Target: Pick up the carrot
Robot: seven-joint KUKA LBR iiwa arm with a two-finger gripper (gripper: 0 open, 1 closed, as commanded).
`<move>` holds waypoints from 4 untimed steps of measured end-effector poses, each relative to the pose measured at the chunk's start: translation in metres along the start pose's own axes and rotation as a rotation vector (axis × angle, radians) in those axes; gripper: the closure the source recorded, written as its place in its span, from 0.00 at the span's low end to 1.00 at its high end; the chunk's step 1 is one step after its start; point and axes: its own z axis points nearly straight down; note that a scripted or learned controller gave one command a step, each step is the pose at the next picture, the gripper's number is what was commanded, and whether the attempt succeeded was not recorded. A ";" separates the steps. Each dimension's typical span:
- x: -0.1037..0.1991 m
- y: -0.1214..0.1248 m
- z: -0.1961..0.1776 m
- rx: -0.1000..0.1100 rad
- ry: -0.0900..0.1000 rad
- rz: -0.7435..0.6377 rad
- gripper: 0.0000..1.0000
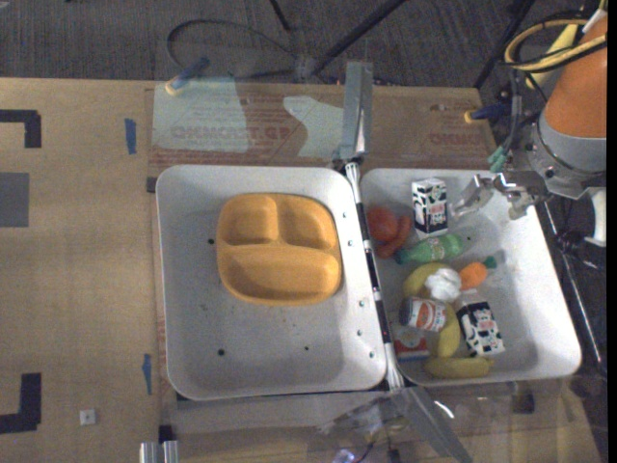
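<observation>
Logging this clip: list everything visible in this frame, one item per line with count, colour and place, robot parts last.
Bins: 2, white, side by side on the bench.
Divided tray: 1, yellow-orange, in the left bin.
Carrot: 1, orange with green tip, middle of the right bin.
Milk cartons: 2, black and white, one at the right bin's top, one near its bottom.
Tomato-like item: 1, red, right bin's upper left.
Bottle: 1, green, lying below the top carton.
Can: 1, red and white, lower right bin.
Banana: 1, yellow, bottom edge of the right bin.
Gripper: 1, grey, over the right bin's top right.
Arm: 1, grey with orange band.
</observation>
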 end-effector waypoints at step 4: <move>-0.035 -0.010 0.011 -0.006 -0.003 -0.152 1.00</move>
